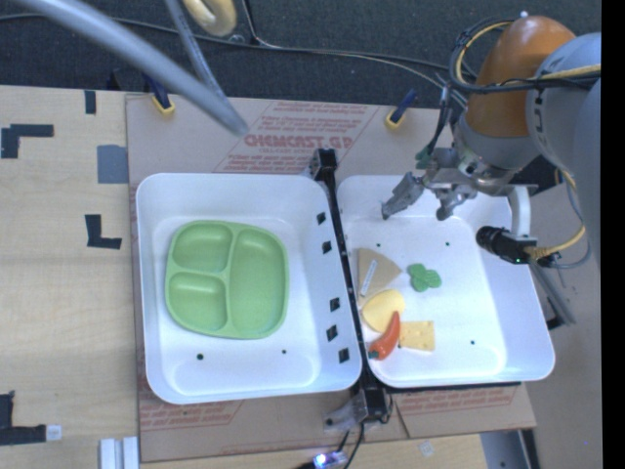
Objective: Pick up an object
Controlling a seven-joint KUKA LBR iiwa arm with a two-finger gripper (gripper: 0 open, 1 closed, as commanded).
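Lying nearest me in the right bin (pixel 508 350), the red pepper (pixel 388 337) and cheese cracker (pixel 419 335) are waiting by the green sprig (pixel 424 278); my claw (pixel 427 201) is hovering spread wide and empty above the bin's far end (presumably lining up a descent).

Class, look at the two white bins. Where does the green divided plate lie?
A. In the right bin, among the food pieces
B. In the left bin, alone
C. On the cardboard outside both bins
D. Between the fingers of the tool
B: the green divided plate lies flat in the left bin, while the small food pieces are in the right bin.
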